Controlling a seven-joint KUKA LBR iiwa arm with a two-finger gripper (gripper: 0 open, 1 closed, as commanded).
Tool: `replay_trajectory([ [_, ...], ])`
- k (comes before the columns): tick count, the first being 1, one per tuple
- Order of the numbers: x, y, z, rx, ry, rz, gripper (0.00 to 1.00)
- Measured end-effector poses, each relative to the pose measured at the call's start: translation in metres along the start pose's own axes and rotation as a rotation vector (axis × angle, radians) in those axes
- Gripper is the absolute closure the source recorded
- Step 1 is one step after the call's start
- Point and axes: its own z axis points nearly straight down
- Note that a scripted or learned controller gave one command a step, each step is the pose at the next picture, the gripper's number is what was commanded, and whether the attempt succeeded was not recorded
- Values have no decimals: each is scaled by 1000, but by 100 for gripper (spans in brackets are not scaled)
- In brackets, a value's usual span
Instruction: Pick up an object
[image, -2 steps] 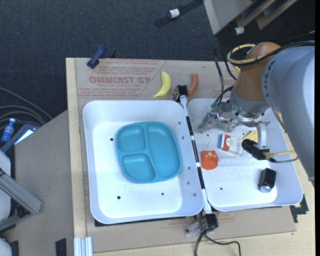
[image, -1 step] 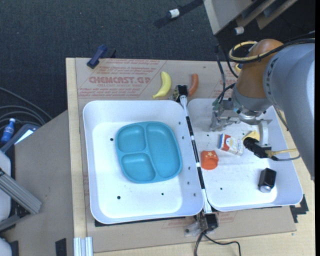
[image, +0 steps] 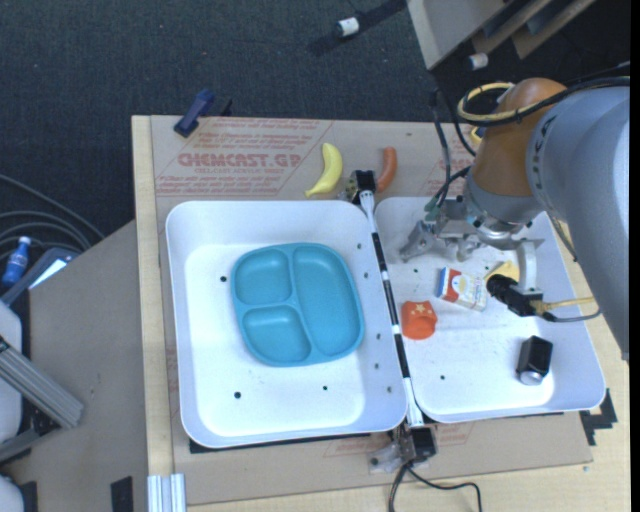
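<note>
Small carton (image: 461, 288), white with red and blue print, lies tilted in the right bin (image: 470, 395), just below the gripper (image: 462, 243). Whether the gripper is open or closed cannot be told from above, and nothing is seen in its hold. An orange cup-shaped piece (image: 419, 320) sits beside the carton by the bin divider, a black block (image: 534, 359) lies further off, and a yellow item (image: 505, 271) is partly hidden under the arm. Descending off-centre could knock the carton aside or catch the cup.
</note>
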Motion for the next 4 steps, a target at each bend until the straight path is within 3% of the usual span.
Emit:
replay_trajectory([
  [1,-6,-19,10,4,2,2,0],
  [2,-6,-18,0,2,2,2,100],
  [3,-6,-18,0,3,2,2,0],
  [4,-5,-18,-10,1,2,2,100],
])
